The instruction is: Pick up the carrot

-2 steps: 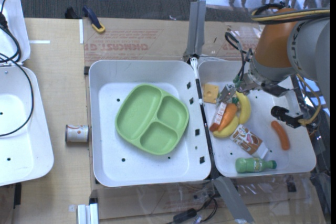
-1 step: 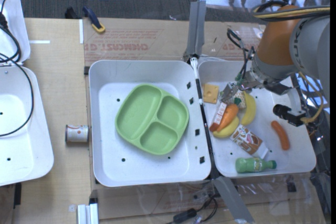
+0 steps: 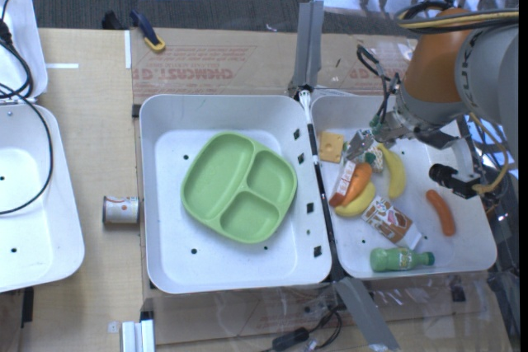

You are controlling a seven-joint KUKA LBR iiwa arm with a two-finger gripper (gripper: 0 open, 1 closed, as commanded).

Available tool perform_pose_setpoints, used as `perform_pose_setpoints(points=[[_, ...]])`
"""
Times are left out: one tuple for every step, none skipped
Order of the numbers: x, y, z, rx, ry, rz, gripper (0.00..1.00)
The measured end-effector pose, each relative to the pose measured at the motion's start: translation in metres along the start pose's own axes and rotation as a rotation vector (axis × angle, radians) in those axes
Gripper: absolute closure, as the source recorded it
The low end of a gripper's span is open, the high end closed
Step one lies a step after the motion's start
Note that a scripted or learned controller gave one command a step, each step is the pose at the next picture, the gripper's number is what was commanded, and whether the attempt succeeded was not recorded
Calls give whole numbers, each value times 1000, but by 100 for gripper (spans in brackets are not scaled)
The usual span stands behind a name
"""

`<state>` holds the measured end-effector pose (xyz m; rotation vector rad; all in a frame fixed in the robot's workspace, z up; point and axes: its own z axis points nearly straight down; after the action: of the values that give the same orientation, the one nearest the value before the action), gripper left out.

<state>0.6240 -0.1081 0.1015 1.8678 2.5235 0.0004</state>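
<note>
The carrot (image 3: 357, 186) is a short orange piece in the left half of the right bin (image 3: 470, 260). It lies slantwise between a yellow banana (image 3: 356, 205) below it and a small red and white packet (image 3: 344, 179) on its left. My gripper (image 3: 361, 147) hangs just above the carrot's upper end, close over the pile of items. Nothing is visibly held. The grey arm with its orange band (image 3: 433, 66) comes down from the upper right.
The right bin also holds a cheese wedge (image 3: 331, 147), a second banana (image 3: 396, 171), a juice carton (image 3: 388, 220), a green bottle (image 3: 400, 260) and a red sausage (image 3: 442, 212). A green divided plate (image 3: 239, 187) lies in the left bin (image 3: 157, 260). A small can (image 3: 121, 210) rests on the bench.
</note>
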Motion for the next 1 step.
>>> perform_pose_setpoints(points=[[8,-10,7,-4,-1,33,0]])
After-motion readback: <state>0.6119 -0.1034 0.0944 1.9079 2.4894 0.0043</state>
